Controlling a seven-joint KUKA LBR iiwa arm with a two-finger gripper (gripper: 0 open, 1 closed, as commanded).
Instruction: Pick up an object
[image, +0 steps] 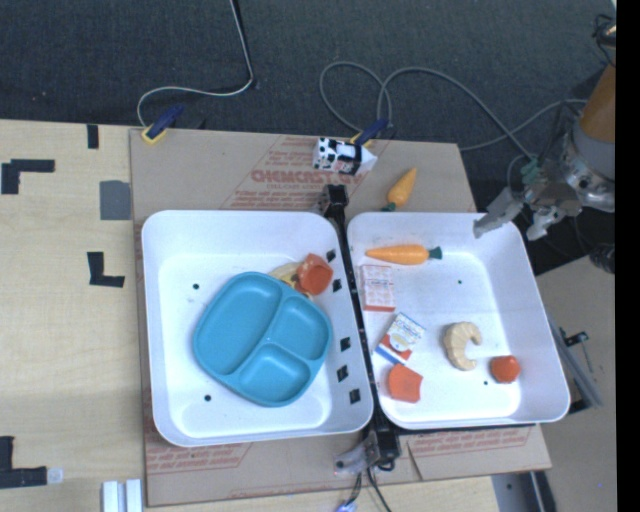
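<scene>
My gripper hangs over the far right corner of the right bin, open, with nothing between its fingers. In that bin lie an orange carrot near the far wall and a small printed card. There are also a white, red and blue packet, a red-orange piece, a beige curved pastry and a small red-orange ball. The carrot is the nearest object, to the gripper's left.
The left bin holds a blue divided plate, with a red-orange item and a yellowish one beside it. A small orange toy and a black-and-white block lie on the cardboard behind the bins. Cables trail at the back.
</scene>
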